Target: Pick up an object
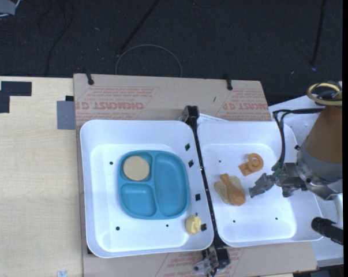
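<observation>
Reaching into right bin (280,227) from 3 o'clock | gripper (259,187) opening unclear, holding nothing visible | drumstick (231,190) just at its 9 o'clock

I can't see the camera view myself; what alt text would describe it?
A grey robot arm reaches from the right, its gripper low in the right bin beside a tan drumstick-shaped toy and an orange spiral piece. The left bin holds a blue divided plate and a yellow lump.

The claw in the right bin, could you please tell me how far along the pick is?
Done: the claw has reached into the right bin, beside the tan toy. In hand: nothing visibly between its fingers. Left: grasping and lifting; the toy and the orange piece lie on the floor.
</observation>
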You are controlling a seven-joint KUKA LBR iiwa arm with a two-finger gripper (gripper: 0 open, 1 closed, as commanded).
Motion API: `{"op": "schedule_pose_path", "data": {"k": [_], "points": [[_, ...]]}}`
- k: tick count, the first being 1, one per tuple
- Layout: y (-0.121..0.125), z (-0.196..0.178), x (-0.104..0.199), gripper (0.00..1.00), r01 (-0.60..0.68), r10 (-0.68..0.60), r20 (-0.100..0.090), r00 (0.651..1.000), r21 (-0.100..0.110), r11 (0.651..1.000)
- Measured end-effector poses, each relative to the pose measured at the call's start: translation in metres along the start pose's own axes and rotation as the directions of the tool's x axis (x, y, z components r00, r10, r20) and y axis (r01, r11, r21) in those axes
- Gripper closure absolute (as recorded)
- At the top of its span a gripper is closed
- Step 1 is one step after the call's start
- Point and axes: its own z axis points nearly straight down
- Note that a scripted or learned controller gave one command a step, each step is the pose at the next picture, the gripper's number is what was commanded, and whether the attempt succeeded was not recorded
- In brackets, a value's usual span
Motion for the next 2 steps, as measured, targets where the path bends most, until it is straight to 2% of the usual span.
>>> {"op": "schedule_pose_path", "data": {"k": [1, 2], "points": [[0.002, -0.005, 0.000, 0.00, 0.002, -0.002, 0.002, 1.000, -0.010, 1.000], [-0.001, 0.055, -0.008, 0.00, 0.001, -0.001, 0.000, 1.000, -0.005, 1.000]]}}
